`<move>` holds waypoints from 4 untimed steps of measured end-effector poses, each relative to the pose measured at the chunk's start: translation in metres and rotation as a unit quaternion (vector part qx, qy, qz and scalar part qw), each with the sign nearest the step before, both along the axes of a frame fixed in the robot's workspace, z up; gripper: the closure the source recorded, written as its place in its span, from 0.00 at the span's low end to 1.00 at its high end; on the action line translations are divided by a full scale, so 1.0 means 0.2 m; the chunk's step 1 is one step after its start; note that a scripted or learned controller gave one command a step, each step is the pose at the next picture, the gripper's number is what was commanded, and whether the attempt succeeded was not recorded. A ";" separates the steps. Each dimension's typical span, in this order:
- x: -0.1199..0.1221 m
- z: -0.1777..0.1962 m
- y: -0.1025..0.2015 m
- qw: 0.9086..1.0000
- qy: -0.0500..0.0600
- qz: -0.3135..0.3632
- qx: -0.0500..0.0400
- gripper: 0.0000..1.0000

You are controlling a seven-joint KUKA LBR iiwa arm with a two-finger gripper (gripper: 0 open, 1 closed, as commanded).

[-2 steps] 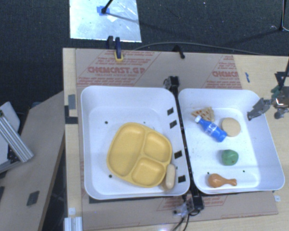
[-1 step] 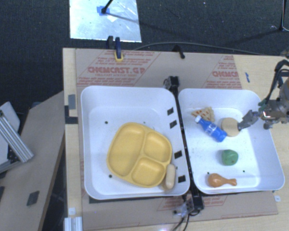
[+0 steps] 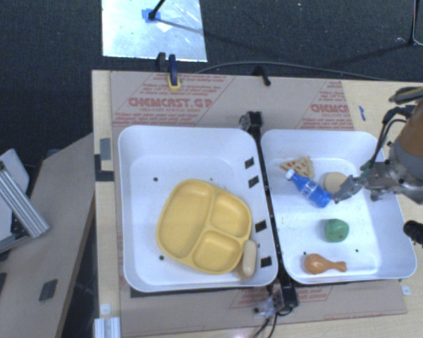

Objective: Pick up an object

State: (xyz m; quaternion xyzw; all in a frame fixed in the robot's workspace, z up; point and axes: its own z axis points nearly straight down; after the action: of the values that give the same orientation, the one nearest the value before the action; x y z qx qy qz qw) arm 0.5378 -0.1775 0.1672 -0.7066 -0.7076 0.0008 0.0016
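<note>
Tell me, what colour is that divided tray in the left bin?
Yellow. The divided tray shows plainly in the camera view.

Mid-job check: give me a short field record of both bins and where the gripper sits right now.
left bin: yellow divided plate; pale bread roll at the plate's near right edge
right bin: blue bottle, waffle piece, tan round item, green ball, orange drumstick
gripper: low over right bin, beside the tan round item and the bottle's base
held: nothing visibly between the fingers
</note>
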 end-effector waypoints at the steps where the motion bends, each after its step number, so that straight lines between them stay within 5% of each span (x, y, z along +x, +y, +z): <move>1: 0.00 -0.31 -0.02 1.000 -0.001 0.000 0.000 0.00; 2: 0.01 -0.24 -0.02 1.000 -0.004 0.000 -0.001 1.00; 3: 0.01 0.09 -0.04 1.000 -0.006 0.001 -0.002 1.00; 4: 0.02 0.20 -0.04 1.000 -0.004 0.001 -0.001 1.00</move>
State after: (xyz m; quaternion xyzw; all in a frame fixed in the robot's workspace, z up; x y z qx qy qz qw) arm 0.5419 -0.1853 0.2064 -0.7057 -0.7085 -0.0009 -0.0018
